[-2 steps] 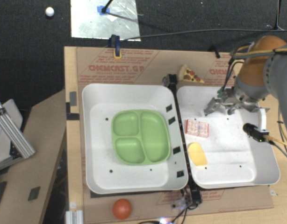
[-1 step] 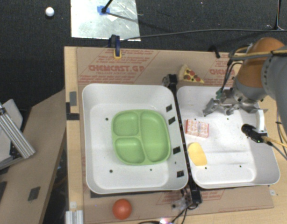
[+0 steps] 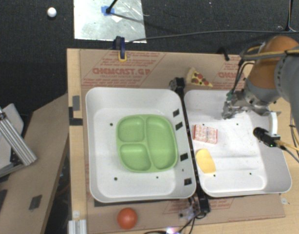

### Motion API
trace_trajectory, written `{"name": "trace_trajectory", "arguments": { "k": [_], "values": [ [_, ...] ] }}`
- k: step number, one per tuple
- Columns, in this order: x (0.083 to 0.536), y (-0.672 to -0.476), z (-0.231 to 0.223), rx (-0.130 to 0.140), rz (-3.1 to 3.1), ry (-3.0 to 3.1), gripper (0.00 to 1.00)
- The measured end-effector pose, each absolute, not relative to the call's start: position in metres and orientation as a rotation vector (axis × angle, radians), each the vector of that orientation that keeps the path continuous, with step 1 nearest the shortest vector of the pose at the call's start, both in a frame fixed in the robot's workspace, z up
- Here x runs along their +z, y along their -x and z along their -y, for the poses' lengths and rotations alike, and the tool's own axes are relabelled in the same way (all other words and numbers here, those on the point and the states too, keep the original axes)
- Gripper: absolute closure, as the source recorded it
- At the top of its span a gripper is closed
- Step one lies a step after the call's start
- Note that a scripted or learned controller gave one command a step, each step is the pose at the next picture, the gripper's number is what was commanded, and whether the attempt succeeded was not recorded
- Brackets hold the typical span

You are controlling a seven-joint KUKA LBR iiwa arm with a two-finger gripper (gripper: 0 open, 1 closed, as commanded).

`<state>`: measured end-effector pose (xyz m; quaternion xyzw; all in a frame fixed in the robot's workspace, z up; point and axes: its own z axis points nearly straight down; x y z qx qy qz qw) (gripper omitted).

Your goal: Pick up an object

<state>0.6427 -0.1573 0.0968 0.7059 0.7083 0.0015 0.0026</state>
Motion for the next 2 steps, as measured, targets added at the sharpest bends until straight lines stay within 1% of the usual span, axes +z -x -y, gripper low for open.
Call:
{"name": "trace_trajectory", "arguments": {
  "k": [1,2],
  "values": [
    [0.141,-0.643,0.155,0.005,-2.223,-2.214,1.00],
    [0.191,-0.653,0.151,0.007,-2.223,-2.211,1.00]
  ]
}}
